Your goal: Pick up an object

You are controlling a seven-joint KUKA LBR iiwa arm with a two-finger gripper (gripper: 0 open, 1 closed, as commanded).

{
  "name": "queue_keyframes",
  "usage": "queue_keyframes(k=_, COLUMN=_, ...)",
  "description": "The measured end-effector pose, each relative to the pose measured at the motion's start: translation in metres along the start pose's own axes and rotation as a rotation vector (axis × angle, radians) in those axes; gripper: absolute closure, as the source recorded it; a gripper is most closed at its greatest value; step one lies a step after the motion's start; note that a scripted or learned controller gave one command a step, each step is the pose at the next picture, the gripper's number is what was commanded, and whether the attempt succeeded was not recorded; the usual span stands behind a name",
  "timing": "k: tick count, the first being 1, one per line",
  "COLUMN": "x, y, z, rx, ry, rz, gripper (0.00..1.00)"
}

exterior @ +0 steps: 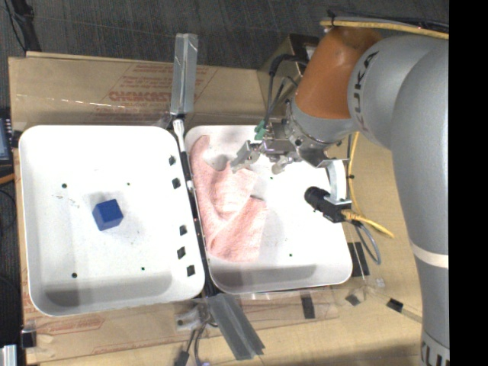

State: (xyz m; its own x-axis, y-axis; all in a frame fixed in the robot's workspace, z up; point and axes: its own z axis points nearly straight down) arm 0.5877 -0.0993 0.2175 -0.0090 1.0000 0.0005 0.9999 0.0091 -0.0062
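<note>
Hovering gripper (259, 157) at frame centre, fingers spread wide, nothing held | pink cloth (229, 204) crumpled in right bin (320, 261) beneath | blue cube (107, 213) in left bin (46, 158) | cardboard (91, 82) over bench, dark floor (152, 6) along top

Cardboard sheet (91, 82) under bins; dark, perhaps carpeted, floor (152, 6).

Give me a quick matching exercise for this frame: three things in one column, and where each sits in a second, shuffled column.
Things:
1. blue cube
2. pink cloth
3. claw

Places:
A. lying crumpled in the right bin
B. over the far part of the right bin
C. alone on the floor of the left bin

Pairs: 1-C, 2-A, 3-B
</note>
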Motion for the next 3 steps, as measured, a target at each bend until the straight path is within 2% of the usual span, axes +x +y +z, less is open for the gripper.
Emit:
queue_keyframes(k=1, x=-0.036, y=-0.018, z=0.125, rx=-0.006, ry=0.000, rz=0.095, gripper=0.00)
queue_keyframes(k=2, x=-0.007, y=-0.019, z=0.125, rx=-0.003, ry=0.000, rz=0.055, gripper=0.00)
queue_keyframes(k=3, x=-0.007, y=-0.019, z=0.116, rx=-0.002, ry=0.001, rz=0.050, gripper=1.00)
